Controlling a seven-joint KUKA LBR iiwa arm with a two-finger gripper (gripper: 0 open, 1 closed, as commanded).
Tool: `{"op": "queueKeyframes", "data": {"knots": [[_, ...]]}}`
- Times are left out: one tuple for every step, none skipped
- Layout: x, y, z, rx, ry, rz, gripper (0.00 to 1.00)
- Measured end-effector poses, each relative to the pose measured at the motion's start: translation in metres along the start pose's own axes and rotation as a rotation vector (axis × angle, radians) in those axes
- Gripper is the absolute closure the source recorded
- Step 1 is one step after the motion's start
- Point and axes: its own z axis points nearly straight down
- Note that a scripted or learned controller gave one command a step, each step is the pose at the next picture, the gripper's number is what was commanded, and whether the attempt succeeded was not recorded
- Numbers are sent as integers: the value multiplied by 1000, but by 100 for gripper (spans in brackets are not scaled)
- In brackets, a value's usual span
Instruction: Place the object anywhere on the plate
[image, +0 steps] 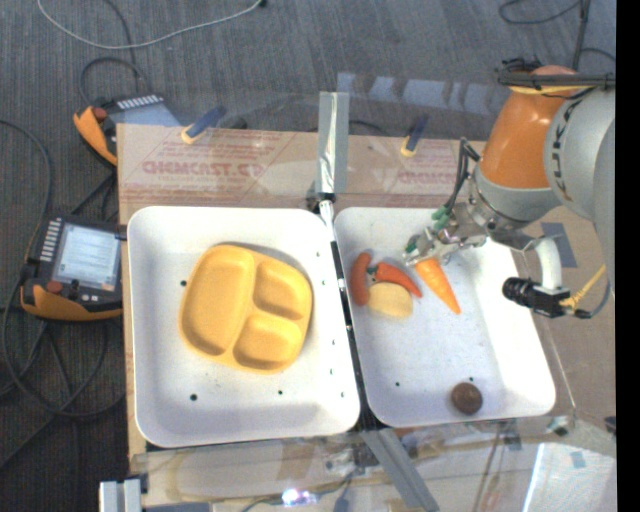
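Observation:
A yellow plate (247, 305) with three compartments lies in the left bin (150, 400). In the right bin (520, 385) lie an orange carrot (440, 283), a red pepper-like piece (394, 276), a reddish sausage-like piece (359, 278), a pale cream lump (391, 301) and a small brown ball (466, 398). My gripper (437, 241) hangs at the back of the right bin, just above the carrot's thick end. Nothing shows between its fingers.
A metal divider post (333, 140) stands between the bins at the back. A teach pendant (75, 265) and cables lie on the floor to the left. A black cable connector (530, 293) sticks out over the right bin's right side.

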Motion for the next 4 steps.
{"op": "queueKeyframes", "data": {"knots": [[79, 40, 13, -1, 1, -139, 100], [134, 45, 13, -2, 1, -405, 100], [226, 34, 50, -2, 4, -652, 100], [225, 35, 50, -3, 5, -651, 0]]}}
